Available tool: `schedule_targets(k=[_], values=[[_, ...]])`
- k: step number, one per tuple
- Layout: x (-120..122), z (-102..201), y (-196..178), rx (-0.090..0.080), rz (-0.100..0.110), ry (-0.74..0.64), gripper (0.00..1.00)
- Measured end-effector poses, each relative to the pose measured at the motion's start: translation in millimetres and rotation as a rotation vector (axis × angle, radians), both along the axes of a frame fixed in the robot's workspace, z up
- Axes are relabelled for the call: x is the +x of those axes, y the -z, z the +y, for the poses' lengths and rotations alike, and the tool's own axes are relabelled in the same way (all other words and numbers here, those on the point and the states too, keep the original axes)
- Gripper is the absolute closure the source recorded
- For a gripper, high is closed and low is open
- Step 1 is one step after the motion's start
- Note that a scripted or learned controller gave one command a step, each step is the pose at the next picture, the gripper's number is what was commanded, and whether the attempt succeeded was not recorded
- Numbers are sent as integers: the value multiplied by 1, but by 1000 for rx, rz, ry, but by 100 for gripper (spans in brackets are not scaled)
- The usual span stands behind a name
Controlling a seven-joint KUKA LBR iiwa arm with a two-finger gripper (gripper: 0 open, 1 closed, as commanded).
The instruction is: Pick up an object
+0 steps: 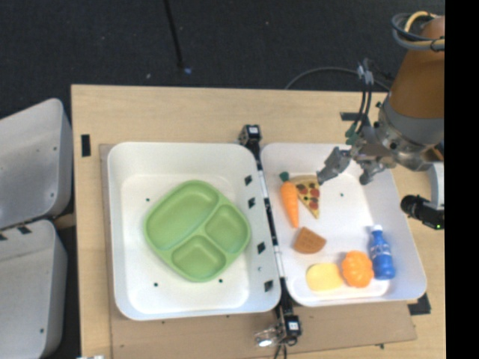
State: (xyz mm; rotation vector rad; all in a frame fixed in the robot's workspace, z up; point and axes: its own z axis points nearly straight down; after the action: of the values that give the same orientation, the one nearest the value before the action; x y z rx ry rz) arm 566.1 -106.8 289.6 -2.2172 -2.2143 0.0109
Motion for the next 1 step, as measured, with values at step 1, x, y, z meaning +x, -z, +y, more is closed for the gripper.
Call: schedule_targets(k=[1], values=[[2, 0, -6, -1, -12, -2, 0]])
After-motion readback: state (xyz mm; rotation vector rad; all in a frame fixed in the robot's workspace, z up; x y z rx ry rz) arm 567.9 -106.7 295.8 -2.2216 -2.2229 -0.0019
